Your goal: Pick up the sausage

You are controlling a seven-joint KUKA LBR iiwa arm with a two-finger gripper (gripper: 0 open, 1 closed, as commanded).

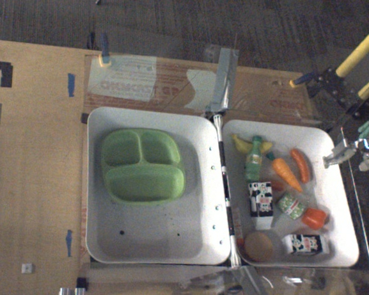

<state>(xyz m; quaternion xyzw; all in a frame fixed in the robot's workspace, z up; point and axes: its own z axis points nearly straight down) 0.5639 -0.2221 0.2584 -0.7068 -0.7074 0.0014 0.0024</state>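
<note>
The sausage [300,165] is a short reddish-orange piece lying at a slant in the upper right of the right bin [348,219]. Just to its left lies an orange carrot [287,174]. My gripper [350,152] hangs over the right bin's right rim, a little to the right of the sausage and slightly above it in the view. It is apart from the sausage, and nothing shows in it. Its tip is small and pale against the rim.
The right bin also holds a banana [242,143], a green bottle [254,159], two milk cartons [260,199] [304,244], a green can [290,205], a red-orange fruit [314,218] and a brown round piece [259,246]. A green divided plate [143,166] lies in the left bin [164,238].
</note>
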